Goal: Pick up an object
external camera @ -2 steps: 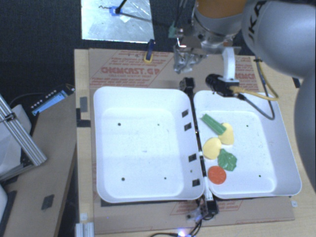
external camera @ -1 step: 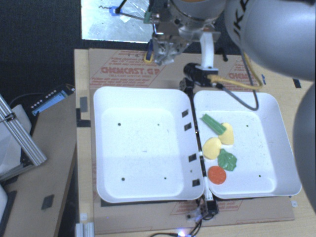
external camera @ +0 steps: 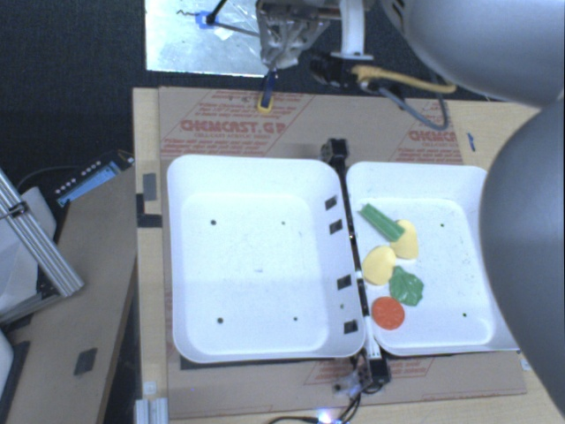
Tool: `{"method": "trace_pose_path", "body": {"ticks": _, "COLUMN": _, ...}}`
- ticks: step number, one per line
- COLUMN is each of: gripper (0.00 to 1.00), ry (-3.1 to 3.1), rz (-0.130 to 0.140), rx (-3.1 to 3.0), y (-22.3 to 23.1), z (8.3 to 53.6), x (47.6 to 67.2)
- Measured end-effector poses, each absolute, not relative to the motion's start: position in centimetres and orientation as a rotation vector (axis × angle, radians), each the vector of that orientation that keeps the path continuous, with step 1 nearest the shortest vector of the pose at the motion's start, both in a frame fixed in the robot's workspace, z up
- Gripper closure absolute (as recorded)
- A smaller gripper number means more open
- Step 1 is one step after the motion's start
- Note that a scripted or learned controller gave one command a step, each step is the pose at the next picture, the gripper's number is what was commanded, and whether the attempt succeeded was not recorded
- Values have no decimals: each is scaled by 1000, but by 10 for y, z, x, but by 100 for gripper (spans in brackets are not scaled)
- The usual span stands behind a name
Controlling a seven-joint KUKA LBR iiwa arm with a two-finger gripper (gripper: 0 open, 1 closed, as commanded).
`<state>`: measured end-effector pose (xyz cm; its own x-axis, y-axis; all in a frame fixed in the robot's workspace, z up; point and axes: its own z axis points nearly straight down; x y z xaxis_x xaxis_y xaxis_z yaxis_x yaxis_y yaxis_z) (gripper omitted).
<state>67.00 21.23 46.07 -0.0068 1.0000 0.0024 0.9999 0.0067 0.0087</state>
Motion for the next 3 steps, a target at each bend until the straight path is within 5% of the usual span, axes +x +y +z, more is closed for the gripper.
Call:
{"method": "trace_pose_path", "body": {"ticks": 1, "gripper": 100, "ry": 2226, "rz": 11, "rx": 2212, "y": 232, "z": 513, "x": 668}}
{"method": "trace_pose_path", "body": {"ticks": 2, "gripper": 100, "ry": 2233, "rz": 12, "rx": 2210, "y": 236, "z": 539, "x": 553}}
{"method": "trace_pose_path", "body": {"ticks": 3, "gripper": 100, "ry": 2212, "rz": 5, "rx": 2229, "y": 122, "z": 537, "x": 484}}
